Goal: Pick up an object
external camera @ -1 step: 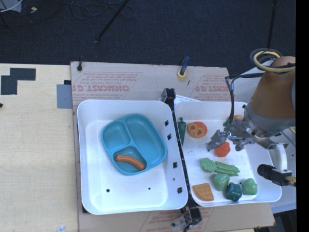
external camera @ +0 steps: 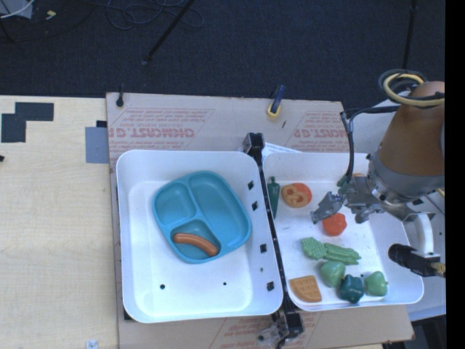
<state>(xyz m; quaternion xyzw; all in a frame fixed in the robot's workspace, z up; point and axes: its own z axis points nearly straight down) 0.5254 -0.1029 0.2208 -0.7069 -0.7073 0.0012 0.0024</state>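
Gripper (external camera: 328,208) low over the right bin (external camera: 414,286) now, sitting just at ten o'clock from a small red-orange piece (external camera: 334,225), maybe a tomato or pepper toy. Whether the fingers are spread or pinched together, I cannot tell from up here; the metal tip is a grey blur, and nothing shows between the fingers.

That red piece looks like the likely target, lying near the middle of the right bin. At nine o'clock from the gripper there's a round red-and-yellow slice (external camera: 296,195), and a green pepper (external camera: 273,195) leans against the divider wall. Down at six o'clock, a leafy green piece (external camera: 330,251), then a cluster near the front rim: an orange wedge (external camera: 306,289), a pale green lump (external camera: 332,273), a dark teal one (external camera: 351,288), another green one (external camera: 375,283).

Over in the left bin (external camera: 138,282), a blue divided plate (external camera: 202,213) with a sausage (external camera: 195,243) in its front compartment.

To do this well, I'd say: shift toward four o'clock until the tip is centred over the red piece, straddle it, drop straight, and close only once seated. It looks round, so an off-centre pinch could squirt it away toward the leafy green piece.
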